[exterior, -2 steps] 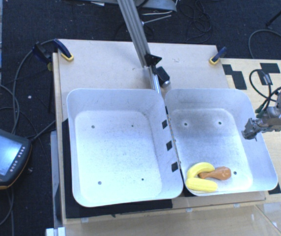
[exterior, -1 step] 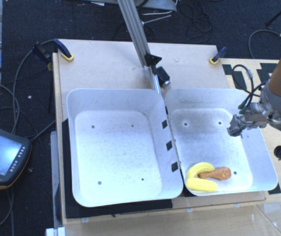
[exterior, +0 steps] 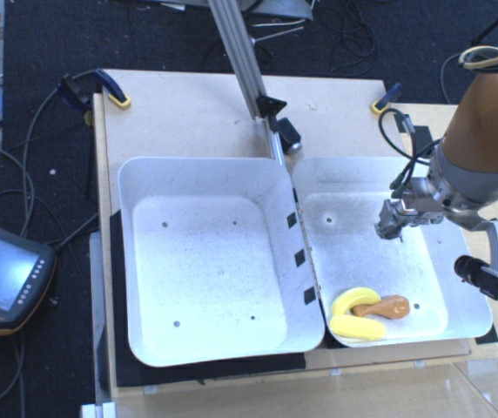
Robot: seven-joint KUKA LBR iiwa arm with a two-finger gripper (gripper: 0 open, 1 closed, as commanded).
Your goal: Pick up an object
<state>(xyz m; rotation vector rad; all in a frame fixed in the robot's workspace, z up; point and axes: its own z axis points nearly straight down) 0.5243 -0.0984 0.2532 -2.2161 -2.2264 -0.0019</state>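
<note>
Dark carpet strewn with cables surrounds the pale wooden bench on my screen, with a handheld control pad lying on the floor to the left. Two shallow white bins sit side by side on the bench: the left bin and the right bin. Near the front edge of the right bin I see a yellow banana curled around a small orange toy, the two touching. My arm reaches in from the right, its gripper above the middle of the right bin, well apart from the banana and toy; I cannot tell from this angle how it is set. A slanted metal rail crosses the back of the bench.
</note>
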